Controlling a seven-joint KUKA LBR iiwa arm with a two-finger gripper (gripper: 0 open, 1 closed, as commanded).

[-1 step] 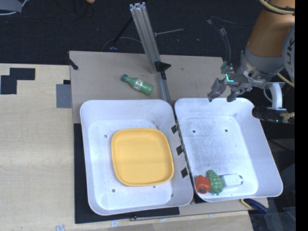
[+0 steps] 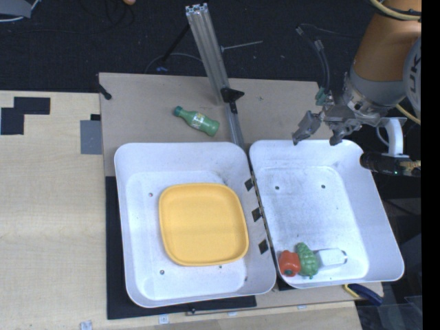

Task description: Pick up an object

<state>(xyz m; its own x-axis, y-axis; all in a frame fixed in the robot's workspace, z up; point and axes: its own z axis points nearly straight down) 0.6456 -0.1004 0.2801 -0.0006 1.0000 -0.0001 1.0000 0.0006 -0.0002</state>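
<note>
Now the gripper (image 2: 322, 130) hangs open and holds nothing over the far edge of the right bin (image 2: 375, 205). A small red and green toy vegetable (image 2: 300, 261) lies in the near corner, probably light, stiff and smooth; gripping across its narrow middle seems best.

A green bottle (image 2: 196, 120) lay on its side on the bench (image 2: 151, 102) behind the left bin (image 2: 130, 163), near a slanted metal rail (image 2: 212, 50).
</note>
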